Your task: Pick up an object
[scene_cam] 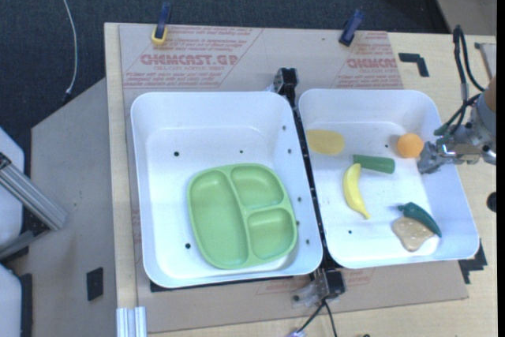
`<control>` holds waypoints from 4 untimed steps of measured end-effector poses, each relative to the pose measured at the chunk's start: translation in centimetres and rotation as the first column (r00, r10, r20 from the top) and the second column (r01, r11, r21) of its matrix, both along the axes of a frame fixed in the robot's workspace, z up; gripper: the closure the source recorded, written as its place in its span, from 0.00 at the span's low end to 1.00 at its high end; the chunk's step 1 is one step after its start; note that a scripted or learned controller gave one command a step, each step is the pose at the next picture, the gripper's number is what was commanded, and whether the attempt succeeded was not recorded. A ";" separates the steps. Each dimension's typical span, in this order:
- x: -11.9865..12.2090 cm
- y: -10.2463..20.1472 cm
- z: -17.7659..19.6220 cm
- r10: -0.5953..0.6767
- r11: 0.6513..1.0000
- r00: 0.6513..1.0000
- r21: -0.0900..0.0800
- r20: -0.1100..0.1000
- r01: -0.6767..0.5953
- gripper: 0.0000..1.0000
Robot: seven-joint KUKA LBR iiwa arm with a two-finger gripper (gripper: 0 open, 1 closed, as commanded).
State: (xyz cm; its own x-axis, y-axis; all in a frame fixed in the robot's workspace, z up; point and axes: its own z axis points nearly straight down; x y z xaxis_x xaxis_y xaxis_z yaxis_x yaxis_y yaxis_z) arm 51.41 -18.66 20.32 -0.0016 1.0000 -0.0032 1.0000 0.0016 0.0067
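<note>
Here, at the right wall of the right bin, the gripper hangs low over the white floor, and from this slanted view you cannot tell whether it is spread or closed; nothing shows caught in it. Just beside its tip, toward the view's upper left, sits the orange ball, the nearest thing by far and apparently not touching it. You would judge that the coming move turns on that short offset: the ball lies up-and-left of the tip, round, with no long axis to line up against, so only position matters, not wrist turn.

Further left, the green stick lies with its length running roughly across the view, and the yellow banana sits below it with its length running down the view, curving toward the lower right. Beyond them, near the wall shared with the other bin, rests a pale yellow lump. Below the gripper, toward the bin's near right corner, a dark green piece leans on a tan piece, the two touching.

The left bin holds a green divided plate, well apart from the arm's reach point; you should expect the pick to be tried in the right bin, ball first
</note>
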 end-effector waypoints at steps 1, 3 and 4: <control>1.2 5.4 1.3 0.005 1.000 1.000 0.004 -0.002 -0.005 1.00; 4.8 16.2 0.7 0.000 1.000 1.000 0.003 -0.005 0.000 1.00; 6.8 20.5 0.6 0.003 1.000 1.000 0.004 -0.004 -0.003 1.00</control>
State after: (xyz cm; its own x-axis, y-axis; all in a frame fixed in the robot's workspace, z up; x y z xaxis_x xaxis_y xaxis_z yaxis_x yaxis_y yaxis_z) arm 58.19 1.82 20.90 -0.0049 1.0000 0.0006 1.0000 0.0049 0.0030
